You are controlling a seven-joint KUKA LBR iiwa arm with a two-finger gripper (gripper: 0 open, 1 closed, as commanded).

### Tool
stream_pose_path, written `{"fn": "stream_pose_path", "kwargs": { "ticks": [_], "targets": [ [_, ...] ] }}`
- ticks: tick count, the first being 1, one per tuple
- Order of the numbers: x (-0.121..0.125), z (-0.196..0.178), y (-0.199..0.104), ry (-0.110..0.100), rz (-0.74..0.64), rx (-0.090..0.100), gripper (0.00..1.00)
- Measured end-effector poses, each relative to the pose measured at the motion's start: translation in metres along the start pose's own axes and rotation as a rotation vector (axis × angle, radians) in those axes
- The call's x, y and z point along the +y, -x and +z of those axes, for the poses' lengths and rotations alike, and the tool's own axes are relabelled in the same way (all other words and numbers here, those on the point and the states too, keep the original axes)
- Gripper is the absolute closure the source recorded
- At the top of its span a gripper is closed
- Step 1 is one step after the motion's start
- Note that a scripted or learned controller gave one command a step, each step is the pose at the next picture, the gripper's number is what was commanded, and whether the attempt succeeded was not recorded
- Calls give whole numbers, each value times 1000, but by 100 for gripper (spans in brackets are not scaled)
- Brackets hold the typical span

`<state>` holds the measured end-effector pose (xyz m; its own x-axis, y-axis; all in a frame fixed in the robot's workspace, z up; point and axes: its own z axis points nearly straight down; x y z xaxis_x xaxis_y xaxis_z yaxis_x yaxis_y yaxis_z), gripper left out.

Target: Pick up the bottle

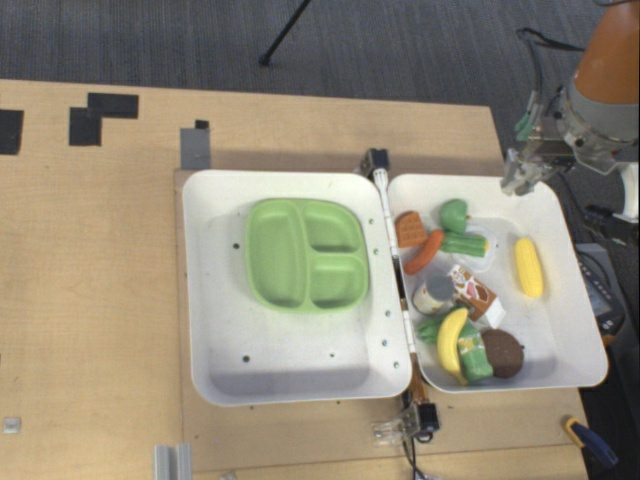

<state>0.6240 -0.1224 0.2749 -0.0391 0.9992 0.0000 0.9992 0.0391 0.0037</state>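
Note:
The bottle (468, 245) is green with a pale cap end and lies on its side in the far half of the right bin (570, 268), just below a round green toy (453, 212). My gripper (520, 175) hangs over the far rim of the right bin, up and to the right of the bottle and well apart from it. Nothing shows beneath it but the bin's edge. The orange band of the arm (612, 53) is at the upper right.
Crowding the right bin are a brown waffle (410, 228), an orange carrot (423, 252), a yellow corn cob (528, 267), a grey can (434, 294), a red-and-white packet (473, 293), a banana (452, 341) and a brown lump (503, 352). In the left bin (215, 268) lies a green divided plate (306, 254).

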Motion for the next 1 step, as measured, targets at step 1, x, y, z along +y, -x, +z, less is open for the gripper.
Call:
{"fn": "stream_pose_path", "kwargs": {
  "ticks": [1],
  "targets": [
    [0,0,1,0,1,0,0]
  ]
}}
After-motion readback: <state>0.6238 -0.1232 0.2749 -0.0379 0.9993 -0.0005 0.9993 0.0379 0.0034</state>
